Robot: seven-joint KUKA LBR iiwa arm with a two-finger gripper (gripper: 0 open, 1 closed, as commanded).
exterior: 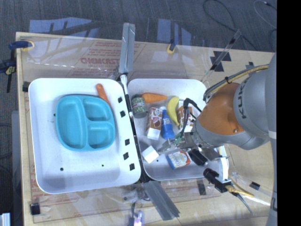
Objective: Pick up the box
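A small carton-like box (pixel 178 160) with orange and blue print lies near the front edge of the right bin (pixel 200 86). A small white block (pixel 149 153) sits just left of it. My gripper (pixel 173 144) hangs low over the bin, directly above and slightly behind the box, between it and the blue bottle (pixel 167 125). The grey arm with its orange band (pixel 220 116) covers the bin's right side. Nothing can be seen in the gripper's hold.
The right bin also holds a brown packet (pixel 155 118), a banana (pixel 173 108), a carrot (pixel 154 98) and a green can (pixel 138 105). The left bin (pixel 42 140) bears a blue divided plate (pixel 85 122) and another carrot (pixel 102 92). A black-marked divider separates the bins.
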